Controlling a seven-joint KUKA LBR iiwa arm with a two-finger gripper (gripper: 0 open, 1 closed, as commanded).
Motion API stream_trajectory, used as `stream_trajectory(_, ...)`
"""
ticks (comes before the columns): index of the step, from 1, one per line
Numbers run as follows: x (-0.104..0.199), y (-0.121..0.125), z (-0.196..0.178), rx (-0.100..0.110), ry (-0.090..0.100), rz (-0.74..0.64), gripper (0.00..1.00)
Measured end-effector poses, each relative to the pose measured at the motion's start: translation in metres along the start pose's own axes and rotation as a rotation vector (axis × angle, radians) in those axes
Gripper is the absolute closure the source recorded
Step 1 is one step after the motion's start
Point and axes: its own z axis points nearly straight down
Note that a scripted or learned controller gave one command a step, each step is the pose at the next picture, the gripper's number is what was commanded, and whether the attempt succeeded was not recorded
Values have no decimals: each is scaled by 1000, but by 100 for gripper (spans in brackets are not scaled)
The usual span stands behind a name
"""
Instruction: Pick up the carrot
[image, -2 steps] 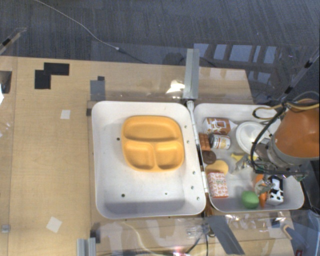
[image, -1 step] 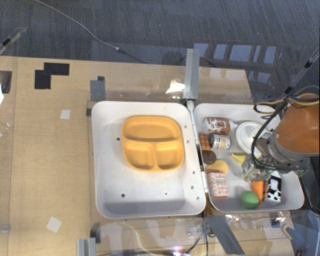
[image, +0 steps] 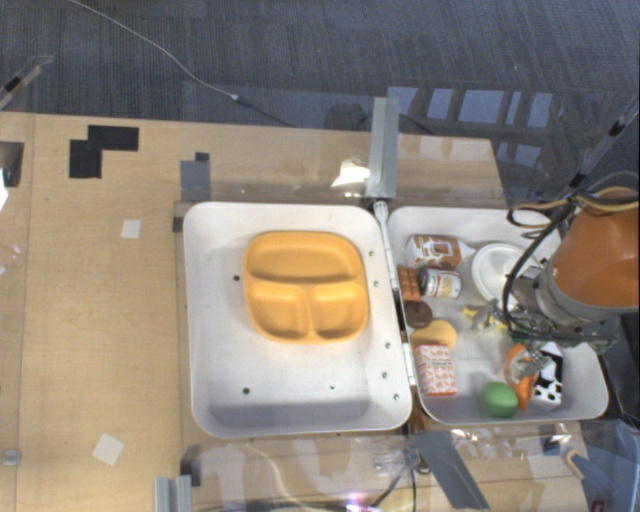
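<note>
The carrot (image: 520, 375) is a small orange piece lying near the front right of the right bin (image: 455, 217). It sits between a green ball (image: 500, 399) and a black-and-white patterned item (image: 549, 384). My gripper (image: 530, 338) hangs low over the bin just behind the carrot, under the arm's orange band (image: 598, 262). The wrist and its cables hide the gripper's tip and the carrot's upper end, so I cannot see whether they touch.
The right bin also holds a brown-and-white packet (image: 435, 249), a can (image: 441, 284), a white cup (image: 496, 268), a brown round piece (image: 418, 313) and a red-and-white box (image: 435, 370). A yellow divided tray (image: 305, 285) lies in the left bin (image: 230, 385).
</note>
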Motion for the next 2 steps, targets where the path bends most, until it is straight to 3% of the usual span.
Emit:
stream_trajectory(1, 15, 1, 14, -10, 13, 15, 0)
stream_trajectory(2, 21, -4, 13, -9, 14, 3, 0)
